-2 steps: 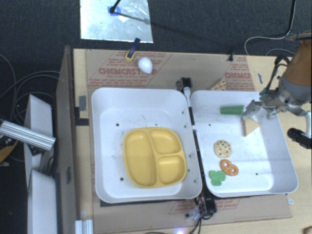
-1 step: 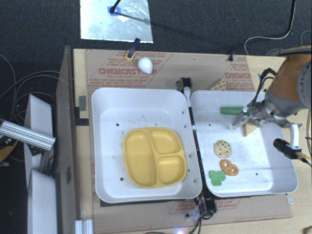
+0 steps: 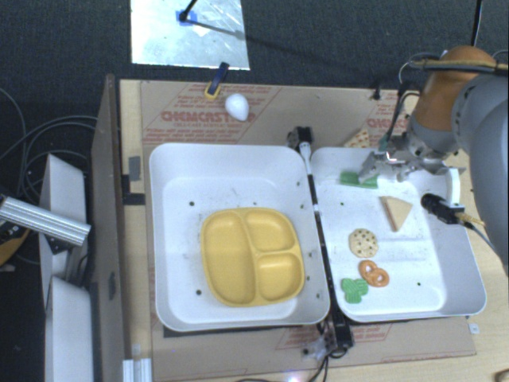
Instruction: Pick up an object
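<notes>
The yellow divided plate [image 3: 253, 255] sits in the left bin [image 3: 171, 165]. In the right bin [image 3: 465, 289], the flat green piece [image 3: 359, 180] lies at eleven o'clock — probably light, stiff plastic, best pinched across its short edges. The hand [image 3: 385, 162] hovers just at its three o'clock side, touching or nearly so; whether its fingers are spread I cannot tell.

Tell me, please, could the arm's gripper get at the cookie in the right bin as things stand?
Probably yes: the cookie lies flat and apart from the pretzel and wedge, and the gripper is over the same bin.
</notes>
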Controlling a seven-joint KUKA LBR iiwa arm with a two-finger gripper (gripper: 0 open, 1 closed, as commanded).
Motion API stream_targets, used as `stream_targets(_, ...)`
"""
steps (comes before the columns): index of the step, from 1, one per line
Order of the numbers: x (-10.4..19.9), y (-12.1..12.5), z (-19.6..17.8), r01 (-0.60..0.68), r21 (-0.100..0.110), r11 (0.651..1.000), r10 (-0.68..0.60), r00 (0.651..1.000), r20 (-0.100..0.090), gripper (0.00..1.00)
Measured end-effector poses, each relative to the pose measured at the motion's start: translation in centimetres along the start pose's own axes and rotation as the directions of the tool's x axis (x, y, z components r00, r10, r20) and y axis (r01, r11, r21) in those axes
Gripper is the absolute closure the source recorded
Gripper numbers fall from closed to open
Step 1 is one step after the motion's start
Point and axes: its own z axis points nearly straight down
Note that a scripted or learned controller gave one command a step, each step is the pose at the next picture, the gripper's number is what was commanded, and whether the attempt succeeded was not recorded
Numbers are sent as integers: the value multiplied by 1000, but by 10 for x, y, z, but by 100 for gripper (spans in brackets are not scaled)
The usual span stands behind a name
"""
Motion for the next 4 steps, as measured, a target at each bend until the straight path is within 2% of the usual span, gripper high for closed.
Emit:
stream_targets(1,16,-56,-108,-9,-5,1000,9,1000,-5,0)
stream_targets(2,50,-98,-52,-8,11,1000,9,1000,-9,0)
stream_targets(3,69,-158,8,-11,11,1000,11,1000,-9,0)
stream_targets(4,50,-187,5,-12,8,1000,12,1000,-7,0)
